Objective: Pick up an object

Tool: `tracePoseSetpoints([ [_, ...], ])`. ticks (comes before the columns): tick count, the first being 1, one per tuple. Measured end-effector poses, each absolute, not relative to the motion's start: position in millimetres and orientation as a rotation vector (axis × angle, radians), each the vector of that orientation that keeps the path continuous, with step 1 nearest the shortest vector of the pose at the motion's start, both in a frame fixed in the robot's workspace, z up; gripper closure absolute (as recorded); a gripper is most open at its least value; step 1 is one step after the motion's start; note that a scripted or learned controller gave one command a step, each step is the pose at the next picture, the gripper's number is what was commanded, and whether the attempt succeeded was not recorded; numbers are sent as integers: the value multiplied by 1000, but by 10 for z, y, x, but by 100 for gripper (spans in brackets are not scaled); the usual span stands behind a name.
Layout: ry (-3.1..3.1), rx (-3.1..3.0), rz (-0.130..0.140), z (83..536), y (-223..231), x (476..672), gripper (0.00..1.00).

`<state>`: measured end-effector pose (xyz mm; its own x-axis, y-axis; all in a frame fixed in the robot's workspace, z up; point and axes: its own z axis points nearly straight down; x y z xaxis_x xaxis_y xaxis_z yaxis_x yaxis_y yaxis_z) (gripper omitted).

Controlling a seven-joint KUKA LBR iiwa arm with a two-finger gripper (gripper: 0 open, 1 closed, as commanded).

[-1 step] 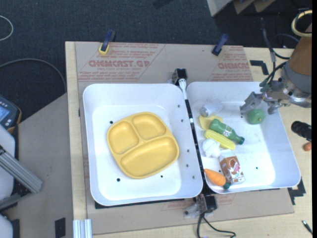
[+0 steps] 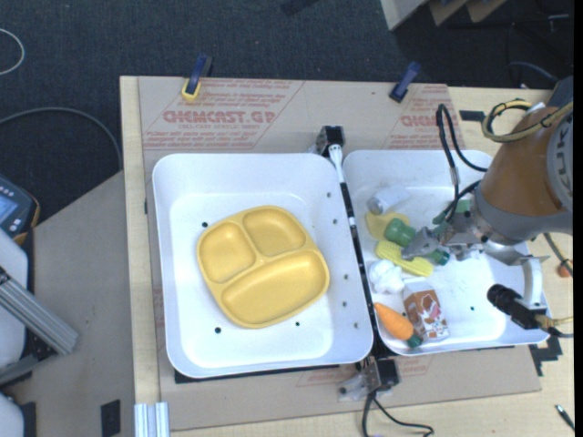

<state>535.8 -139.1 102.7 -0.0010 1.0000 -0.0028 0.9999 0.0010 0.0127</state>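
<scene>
At the near edge of the right bin (image 2: 474, 335) lie a carrot (image 2: 394, 320) and a small brown packet (image 2: 425, 310), nearest of all. Going left to right, the left bin (image 2: 173, 244) holds a yellow divided plate (image 2: 262, 264), and the right bin's left side holds a cluster of a white lump (image 2: 389, 277), a green piece (image 2: 399, 230) and a yellow piece (image 2: 412, 262). The gripper (image 2: 428, 244) is low over that cluster, and I cannot tell how it is set or whether it has anything, so I judge this the reach-and-grasp step, with the next move calling for a clean close on one item, then a lift.
</scene>
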Motion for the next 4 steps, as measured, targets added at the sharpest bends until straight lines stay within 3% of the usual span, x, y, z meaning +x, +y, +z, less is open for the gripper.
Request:
tracePoseSetpoints([
  [1, 2214, 2217, 12, 1007, -1383, 5350, 0],
  [2, 2209, 2212, 19, 1128, -1381, 5373, 100],
  [3, 2224, 2205, 18, 2890, -687, 4951, 100],
  [4, 2229, 2211, 7, 3073, -92, 4797, 100],
])
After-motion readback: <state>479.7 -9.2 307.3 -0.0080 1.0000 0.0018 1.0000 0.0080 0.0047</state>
